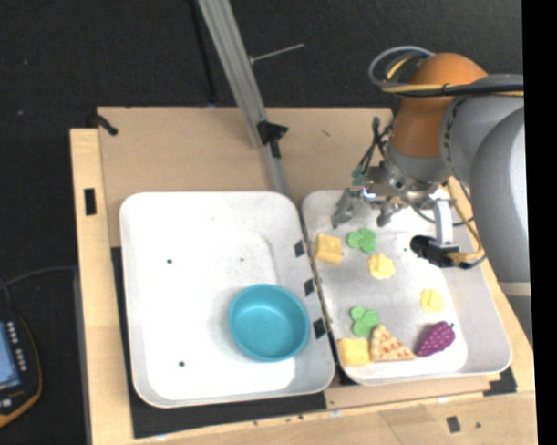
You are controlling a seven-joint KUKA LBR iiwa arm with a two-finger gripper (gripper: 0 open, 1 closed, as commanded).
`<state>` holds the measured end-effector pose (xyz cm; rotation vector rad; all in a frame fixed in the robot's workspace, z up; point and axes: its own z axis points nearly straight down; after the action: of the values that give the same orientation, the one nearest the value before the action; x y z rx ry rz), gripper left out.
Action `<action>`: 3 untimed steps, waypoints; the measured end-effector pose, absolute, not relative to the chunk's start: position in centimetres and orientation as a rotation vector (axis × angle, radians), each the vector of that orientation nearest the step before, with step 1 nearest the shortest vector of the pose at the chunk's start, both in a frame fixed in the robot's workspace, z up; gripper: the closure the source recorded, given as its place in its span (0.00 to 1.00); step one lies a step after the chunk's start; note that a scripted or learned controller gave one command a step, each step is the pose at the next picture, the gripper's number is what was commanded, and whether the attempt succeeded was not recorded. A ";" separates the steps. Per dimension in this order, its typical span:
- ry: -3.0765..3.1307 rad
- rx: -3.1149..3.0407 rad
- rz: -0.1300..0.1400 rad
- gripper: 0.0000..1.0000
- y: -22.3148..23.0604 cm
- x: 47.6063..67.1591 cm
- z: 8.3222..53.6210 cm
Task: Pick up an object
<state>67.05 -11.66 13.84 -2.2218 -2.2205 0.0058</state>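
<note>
Gripper (367, 207) hovers at right bin's (473, 297) far edge, fingers spread, holding nothing. Toy foods crowd near edge; centre open.

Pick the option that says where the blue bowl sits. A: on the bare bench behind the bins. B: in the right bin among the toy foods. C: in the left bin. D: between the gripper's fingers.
C: the blue bowl rests on the floor of the left bin, near its front right corner.
</note>
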 end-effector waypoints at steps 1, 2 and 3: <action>-2.223 -2.227 -0.003 1.00 -11.7 67.2 15.4; -2.228 -2.222 -0.007 1.00 -11.0 66.8 20.8; -2.226 -2.221 -0.004 1.00 -11.1 66.9 22.6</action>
<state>66.85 -11.11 22.63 -2.2211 -2.2261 -0.0042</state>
